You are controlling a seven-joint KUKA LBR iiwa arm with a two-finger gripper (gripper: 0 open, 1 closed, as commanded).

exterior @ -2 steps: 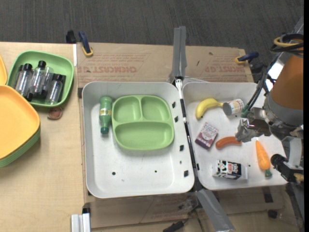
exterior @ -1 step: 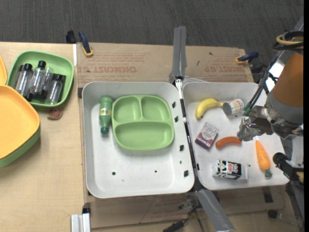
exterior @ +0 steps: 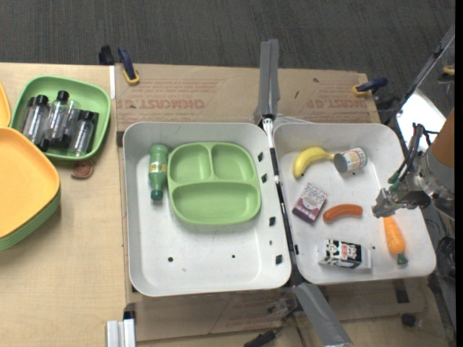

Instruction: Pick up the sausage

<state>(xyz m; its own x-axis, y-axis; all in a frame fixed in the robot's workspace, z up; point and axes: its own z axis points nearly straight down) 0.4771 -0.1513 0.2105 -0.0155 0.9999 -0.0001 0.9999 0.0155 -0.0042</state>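
Even, diffuse overhead light is filling the frame, casting only soft, short shadows. The white bins [exterior: 137,194] are reading bright without clipping. Mild glare is showing at the right edge. Focus is holding moderately sharp throughout.

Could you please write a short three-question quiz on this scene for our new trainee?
1. True or false: the sausage lies in the same bin as the divided green plate.
2. Which item lies closest to the gripper? A) banana B) carrot C) green bottle
3. Fill in: the milk carton lies nearer the camera than the sausage, in the ____ bin.

Key:
1. False; the sausage is in the right bin, the plate in the left bin.
2. B
3. right
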